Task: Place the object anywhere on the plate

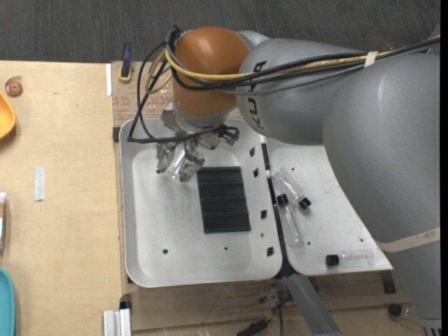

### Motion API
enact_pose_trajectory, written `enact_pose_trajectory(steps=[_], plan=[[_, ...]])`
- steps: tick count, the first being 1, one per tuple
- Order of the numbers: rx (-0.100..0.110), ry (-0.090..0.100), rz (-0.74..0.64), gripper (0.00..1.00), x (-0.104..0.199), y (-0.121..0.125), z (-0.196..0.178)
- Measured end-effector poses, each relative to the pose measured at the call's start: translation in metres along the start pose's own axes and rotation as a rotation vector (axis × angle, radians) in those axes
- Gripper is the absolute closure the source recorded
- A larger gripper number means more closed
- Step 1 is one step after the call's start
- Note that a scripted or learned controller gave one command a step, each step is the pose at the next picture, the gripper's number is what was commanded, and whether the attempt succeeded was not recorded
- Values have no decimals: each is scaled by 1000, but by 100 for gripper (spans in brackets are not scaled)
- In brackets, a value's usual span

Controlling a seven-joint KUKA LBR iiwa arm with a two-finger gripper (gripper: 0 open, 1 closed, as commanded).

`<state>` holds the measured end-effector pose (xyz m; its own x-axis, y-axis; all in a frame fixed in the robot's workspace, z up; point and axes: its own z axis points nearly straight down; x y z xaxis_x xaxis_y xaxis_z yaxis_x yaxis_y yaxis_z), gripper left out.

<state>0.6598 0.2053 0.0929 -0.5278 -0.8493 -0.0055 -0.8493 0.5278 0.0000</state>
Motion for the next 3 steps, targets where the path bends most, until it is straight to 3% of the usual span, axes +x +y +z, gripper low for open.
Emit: enact_pose_trajectory(steps=[1,2,3], plan=[[0,2,-139,100,26,45,-59],[0,1,-205,100,31,72,-118],[-2,3,-255,100,44,98,-101]])
